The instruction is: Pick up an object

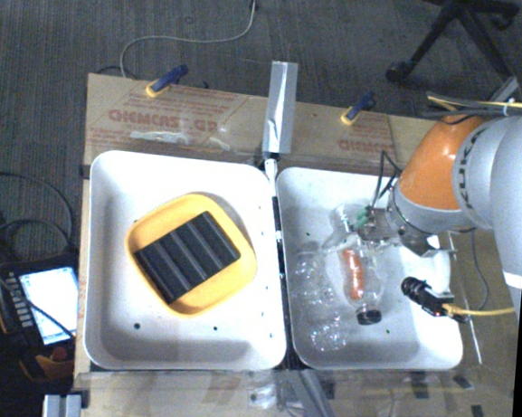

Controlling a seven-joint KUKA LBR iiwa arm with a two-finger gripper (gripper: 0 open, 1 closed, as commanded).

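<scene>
Right bin (pixel 430 350) holds bottle (pixel 355 275) just below end effector (pixel 374 229).

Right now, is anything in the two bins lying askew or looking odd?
The yellow tray with black ridges lies rotated in the left bin, its edges not parallel to the walls. In the right bin, a clear bottle with an orange label lies on its side.

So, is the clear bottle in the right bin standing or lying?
Lying: the clear bottle rests lengthwise on the right bin floor, its dark cap pointing sideways.
</scene>
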